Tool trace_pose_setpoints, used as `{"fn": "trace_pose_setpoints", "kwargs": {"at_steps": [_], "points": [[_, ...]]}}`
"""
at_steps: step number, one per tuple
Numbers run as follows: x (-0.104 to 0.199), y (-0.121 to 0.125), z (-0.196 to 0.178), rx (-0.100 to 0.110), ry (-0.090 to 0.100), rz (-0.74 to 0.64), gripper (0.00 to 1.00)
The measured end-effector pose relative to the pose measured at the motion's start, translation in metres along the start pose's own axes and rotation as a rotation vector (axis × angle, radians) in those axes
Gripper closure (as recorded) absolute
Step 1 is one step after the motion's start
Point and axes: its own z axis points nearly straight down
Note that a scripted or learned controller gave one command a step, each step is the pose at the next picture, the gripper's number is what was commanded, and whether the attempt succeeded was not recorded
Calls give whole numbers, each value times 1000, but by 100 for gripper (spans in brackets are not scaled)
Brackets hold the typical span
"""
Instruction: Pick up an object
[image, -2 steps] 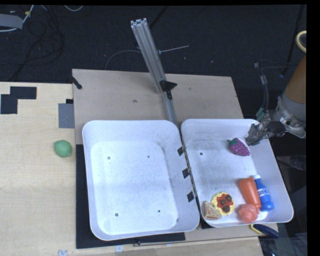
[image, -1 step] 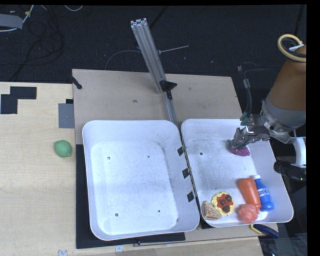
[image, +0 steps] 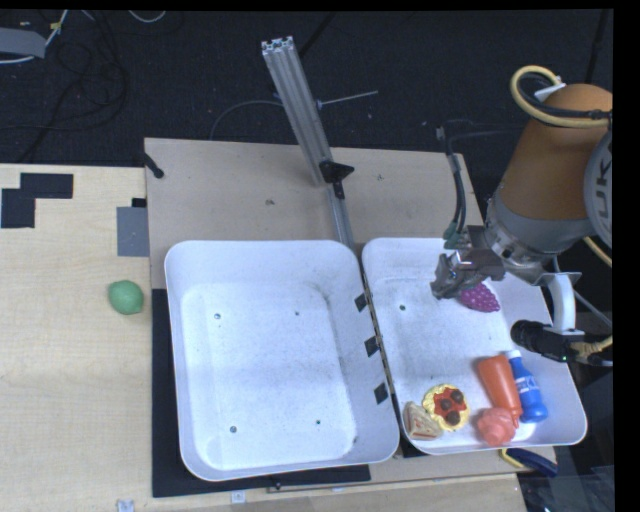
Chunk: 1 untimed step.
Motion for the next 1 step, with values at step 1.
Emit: {"fn": "trace_pose_setpoints", "kwargs": {"at_steps": [1], "points": [[47,-1,16,2,0,1,100]]}}
